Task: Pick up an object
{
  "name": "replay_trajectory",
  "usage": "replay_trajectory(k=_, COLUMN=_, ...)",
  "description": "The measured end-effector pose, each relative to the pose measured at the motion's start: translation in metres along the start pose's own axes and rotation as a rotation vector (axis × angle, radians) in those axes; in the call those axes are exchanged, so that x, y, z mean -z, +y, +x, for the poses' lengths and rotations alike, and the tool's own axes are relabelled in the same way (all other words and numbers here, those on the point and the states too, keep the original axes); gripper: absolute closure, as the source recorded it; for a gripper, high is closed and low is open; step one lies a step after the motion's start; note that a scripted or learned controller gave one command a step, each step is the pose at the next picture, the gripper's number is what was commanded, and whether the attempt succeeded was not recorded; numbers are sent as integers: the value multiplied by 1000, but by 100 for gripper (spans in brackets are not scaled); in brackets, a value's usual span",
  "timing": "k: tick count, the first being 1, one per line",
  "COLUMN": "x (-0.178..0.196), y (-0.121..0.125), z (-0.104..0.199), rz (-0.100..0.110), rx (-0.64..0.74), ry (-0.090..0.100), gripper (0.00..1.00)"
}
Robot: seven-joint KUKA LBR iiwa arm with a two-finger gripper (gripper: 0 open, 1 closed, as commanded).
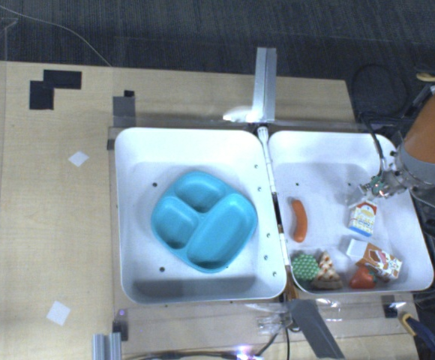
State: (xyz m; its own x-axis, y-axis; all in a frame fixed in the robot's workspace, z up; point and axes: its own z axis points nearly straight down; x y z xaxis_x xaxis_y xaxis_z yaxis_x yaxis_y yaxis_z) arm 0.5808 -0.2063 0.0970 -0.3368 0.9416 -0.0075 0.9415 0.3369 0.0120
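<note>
Here, two glossy white bins sit side by side on a pale wood worktop [45,223].
Left bin [135,163] holds a smooth blue divided plate [204,220]; right bin [315,156] holds an orange sausage [298,220], small carton [362,219] and toy foods. Pincer [383,184] hovers just above the carton; its grip state is unclear.

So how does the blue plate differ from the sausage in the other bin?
The blue plate is broad, with three compartments, and takes up much of the left bin; the sausage is small, thin and orange-red, in the right bin. The plate sits alone, while the sausage has other small items nearby. Both lie flat on a white bin floor, untouched by the arm.
</note>
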Motion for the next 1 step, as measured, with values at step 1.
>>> replay_trajectory(k=1, x=116, y=47, z=8, rz=12, rx=-427, ry=3, gripper=100)
